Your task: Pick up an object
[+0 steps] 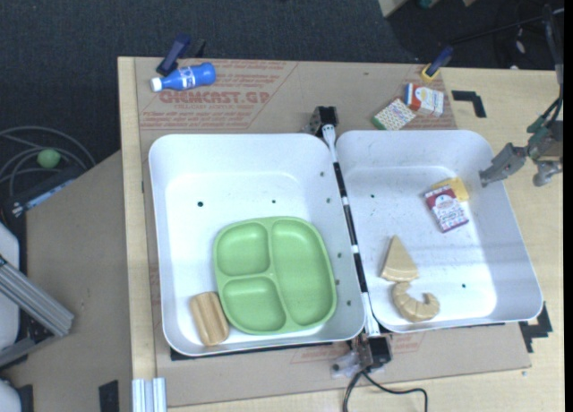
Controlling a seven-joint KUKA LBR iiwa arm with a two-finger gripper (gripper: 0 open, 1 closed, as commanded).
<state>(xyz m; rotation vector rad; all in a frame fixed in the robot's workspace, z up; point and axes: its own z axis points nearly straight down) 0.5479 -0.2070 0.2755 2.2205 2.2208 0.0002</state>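
The hand (524, 164) is seen at the frame's right edge, above the right bin's (501, 298) rim; its grip cannot be told. A red packet (446, 209) lies nearby.

plate (273, 274) in left bin (179, 168); croissant (414, 304) in right bin (501, 258)

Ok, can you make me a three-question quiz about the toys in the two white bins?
1. Where is the green three-part plastic plate?
A left bin
B right bin
C outside both

2. How many things lie in the right white bin?
A one
B three
C five

3. How does the tan bread slice sit?
A on the plate
B beside the plate
C in the right bin

Answers:
A, the plate sits in the left bin.
B, red packet, wedge, croissant in the right bin.
B, the slice lies by the plate's lower left.
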